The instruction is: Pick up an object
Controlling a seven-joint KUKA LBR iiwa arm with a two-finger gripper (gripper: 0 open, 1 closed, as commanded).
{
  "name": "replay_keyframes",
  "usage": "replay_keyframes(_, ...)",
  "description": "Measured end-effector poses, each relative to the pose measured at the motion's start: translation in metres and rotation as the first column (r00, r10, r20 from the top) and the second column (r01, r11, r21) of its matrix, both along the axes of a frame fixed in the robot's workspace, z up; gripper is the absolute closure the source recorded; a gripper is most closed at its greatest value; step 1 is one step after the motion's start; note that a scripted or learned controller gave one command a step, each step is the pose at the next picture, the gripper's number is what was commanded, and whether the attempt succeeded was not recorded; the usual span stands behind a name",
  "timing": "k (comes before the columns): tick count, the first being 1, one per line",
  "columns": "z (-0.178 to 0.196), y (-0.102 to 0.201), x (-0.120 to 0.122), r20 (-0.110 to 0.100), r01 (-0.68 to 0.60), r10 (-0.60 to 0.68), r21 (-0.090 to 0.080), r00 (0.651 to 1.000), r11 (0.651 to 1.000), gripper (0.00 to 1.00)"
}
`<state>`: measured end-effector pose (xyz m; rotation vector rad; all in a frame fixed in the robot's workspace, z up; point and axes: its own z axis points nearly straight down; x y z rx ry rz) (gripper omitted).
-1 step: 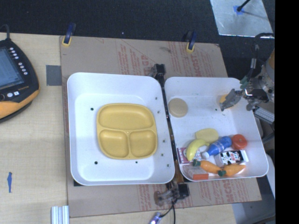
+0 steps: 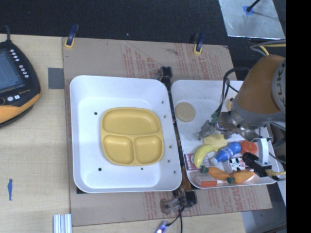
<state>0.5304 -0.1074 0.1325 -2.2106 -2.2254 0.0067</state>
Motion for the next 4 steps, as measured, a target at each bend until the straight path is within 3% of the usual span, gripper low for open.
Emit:
replay_keyframes(1,-0.041,-0.004,-0.016,0.002,0.001,-0.001,-0.001,1.000,1.000,0.00)
replay_keyframes(2,-0.031,-0.005,-0.015,0.002,-0.004,0.004,-0.002,1.000,1.000,1.00)
replay_keyframes(3,-0.031,-0.005,-0.015,0.002,-0.004,0.004,-0.002,1.000,1.000,0.00)
replay_keyframes(4,-0.041,0.008,-0.029,0.005,0.002,-0.002,-0.001,1.000,1.000,0.00)
